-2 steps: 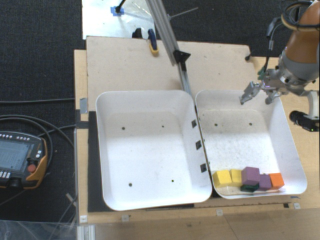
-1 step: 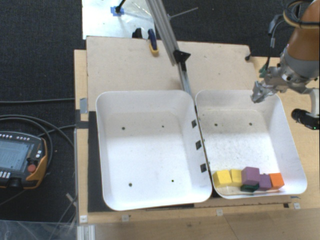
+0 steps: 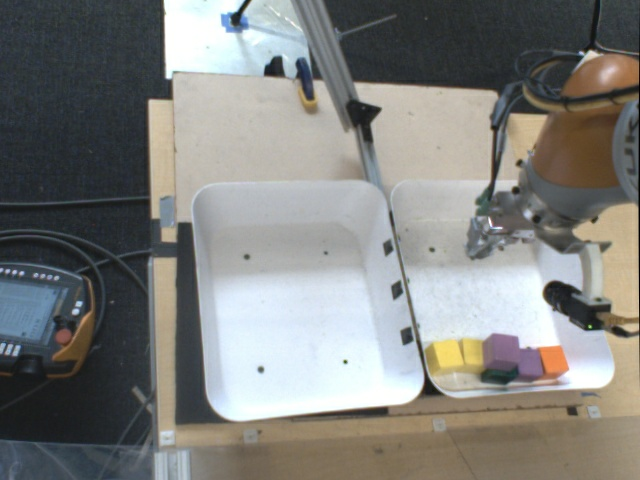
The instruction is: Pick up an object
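Arm with orange band reaching in from the right over the right bin of two white bins set side by side on the worktop. The jaws hang over the far half of that bin; whether they are released or clenched cannot be told from this angle, and nothing shows between them. The blocks lie well apart from the jaws, nearer the camera, in a row along the bin's near wall: two yellow blocks, a purple block, a dark green block, a second, paler purple block and an orange block. The left bin lies beyond the divider, left of the jaws.
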